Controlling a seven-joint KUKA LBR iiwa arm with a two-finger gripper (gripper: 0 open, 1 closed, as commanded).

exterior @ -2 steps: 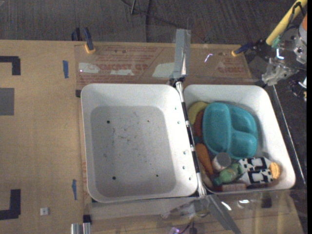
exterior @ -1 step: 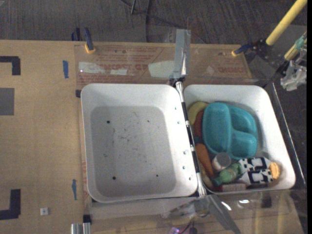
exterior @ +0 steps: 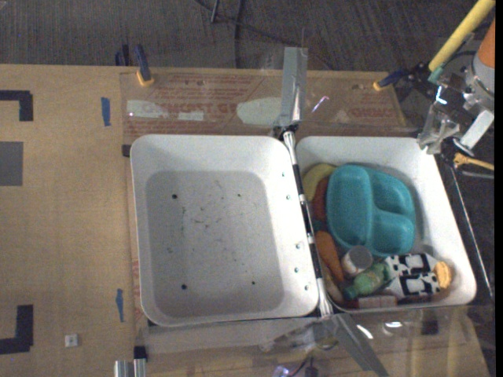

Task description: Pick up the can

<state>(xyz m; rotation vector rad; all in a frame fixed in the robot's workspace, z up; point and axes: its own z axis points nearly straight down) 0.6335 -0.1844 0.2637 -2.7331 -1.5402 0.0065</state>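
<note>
The can (exterior: 359,258) is a small cylinder with a grey top, standing in the right bin (exterior: 445,210) near its front. It is wedged between the teal divided plate (exterior: 371,209) behind it, an orange carrot (exterior: 329,256) to its left and a green item (exterior: 367,280) in front. My gripper (exterior: 440,134) hangs over the bin's back right corner, well away from the can and above the rim, with nothing visibly held.
In the right bin there are also a yellow banana (exterior: 315,177), a black-and-white patterned carton (exterior: 415,275) and a small orange piece (exterior: 442,272). The left bin (exterior: 149,210) sits beside it across a metal divider (exterior: 292,85). A yellow-handled tool (exterior: 460,30) leans at the top right.
</note>
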